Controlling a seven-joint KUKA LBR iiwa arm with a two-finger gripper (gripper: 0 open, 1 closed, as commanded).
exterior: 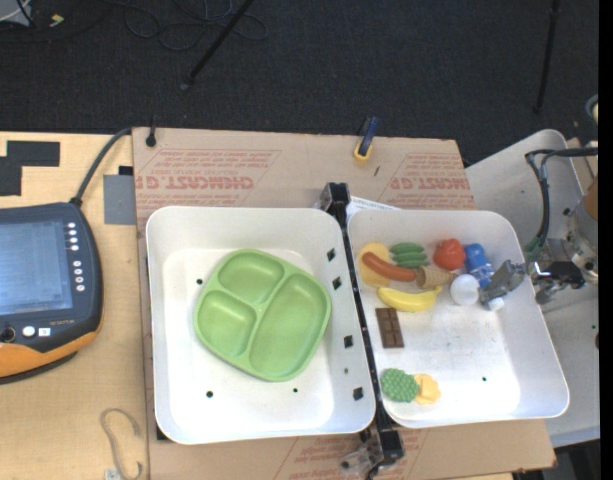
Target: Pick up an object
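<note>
Your pincer [502, 280] sits low at the right bin's [526, 393] right side, and you cannot tell its state (too blurred). The nearest pick is the white ball [464, 289], just to its left; the blue bottle [477, 259] stands just beyond.

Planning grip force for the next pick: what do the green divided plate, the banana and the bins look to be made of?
Green divided plate: looks like moulded plastic, matte to satin, one even colour with soft rounded ridges. Banana: probably a plastic toy, smooth with a uniform yellow and slight sheen. Bins: seemingly rigid white plastic, smooth, with rounded corners and faint scuffs; it could be coated, I can't tell.
</note>
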